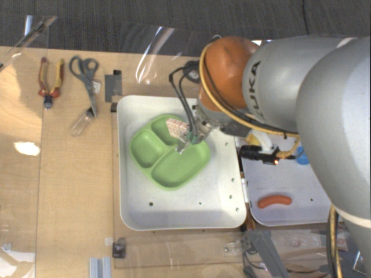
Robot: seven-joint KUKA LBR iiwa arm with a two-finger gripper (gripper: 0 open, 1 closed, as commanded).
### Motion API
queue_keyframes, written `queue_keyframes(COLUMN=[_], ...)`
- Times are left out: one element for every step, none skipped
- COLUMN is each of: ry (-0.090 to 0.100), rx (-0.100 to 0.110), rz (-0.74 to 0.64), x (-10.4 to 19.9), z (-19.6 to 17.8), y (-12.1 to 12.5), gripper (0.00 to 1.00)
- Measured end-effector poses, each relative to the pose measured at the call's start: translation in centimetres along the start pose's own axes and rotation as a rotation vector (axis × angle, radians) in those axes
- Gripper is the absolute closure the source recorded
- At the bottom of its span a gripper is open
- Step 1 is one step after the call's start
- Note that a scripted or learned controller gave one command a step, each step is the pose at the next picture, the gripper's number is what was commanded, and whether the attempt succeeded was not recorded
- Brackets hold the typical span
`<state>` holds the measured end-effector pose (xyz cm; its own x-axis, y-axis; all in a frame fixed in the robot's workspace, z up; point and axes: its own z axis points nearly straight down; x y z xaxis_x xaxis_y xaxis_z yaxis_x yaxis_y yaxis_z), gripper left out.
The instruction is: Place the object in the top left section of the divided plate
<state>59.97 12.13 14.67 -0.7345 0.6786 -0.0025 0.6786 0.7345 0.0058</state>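
Note:
A green divided plate (168,169) lies in the left white bin (174,210). A small pink and white object (173,125) rests in the plate's upper section, partly covered by the gripper. My gripper (186,139) hangs low over the middle of the plate, where the dividers meet, just right of and below that object. The big grey arm with its orange band (229,68) hides the plate's upper right edge. Whether the gripper touches the object I cannot tell.
The right bin (290,216) holds an orange-red sausage-shaped item (274,201) and a blue thing (302,157) under the arm. Red-handled pliers (48,81), scissors (87,80) and a black block (113,86) lie on the bench to the left.

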Motion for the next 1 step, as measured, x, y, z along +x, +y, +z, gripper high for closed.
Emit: queue_keyframes(ry=[-0.003], rx=[-0.003], rz=[0.063], x=[2.54], z=[-20.54], y=[1.79], gripper=[1.0])
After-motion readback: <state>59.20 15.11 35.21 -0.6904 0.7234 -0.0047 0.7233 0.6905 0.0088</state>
